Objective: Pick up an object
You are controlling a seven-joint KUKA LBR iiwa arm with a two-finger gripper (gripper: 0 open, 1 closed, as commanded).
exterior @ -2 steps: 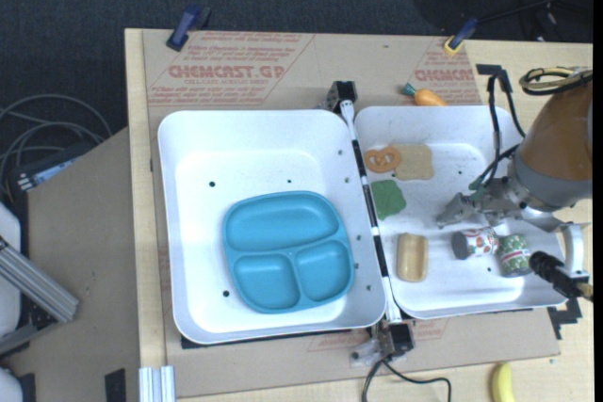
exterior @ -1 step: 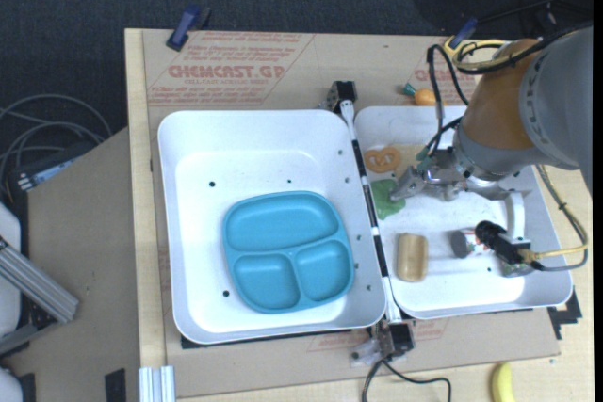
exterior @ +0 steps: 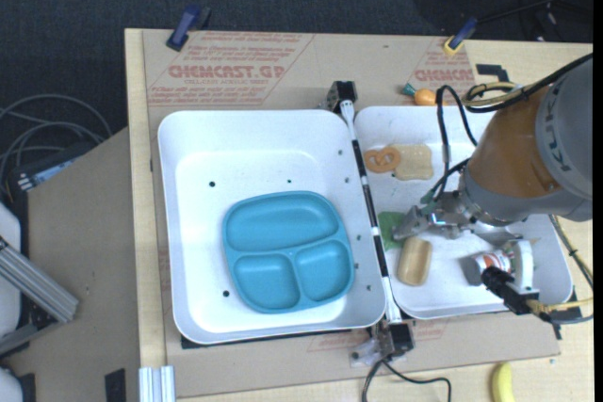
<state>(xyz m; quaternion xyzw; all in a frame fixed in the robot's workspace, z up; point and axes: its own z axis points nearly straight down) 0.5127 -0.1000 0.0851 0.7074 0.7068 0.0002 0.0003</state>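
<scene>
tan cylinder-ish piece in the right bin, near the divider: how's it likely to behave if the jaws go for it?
The tan piece looks rounded and elongated, so it may roll sideways if nudged. Its smooth surface suggests it could slip in a pinch. It lies close to the right bin wall by the divider, so a push may pin it there.

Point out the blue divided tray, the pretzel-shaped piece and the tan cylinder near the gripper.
Blue divided tray (exterior: 283,223): camera view, its large upper compartment.
Pretzel-shaped piece (exterior: 381,160): camera view, its middle.
Tan cylinder (exterior: 414,262): camera view, mid-length on its side.
</scene>
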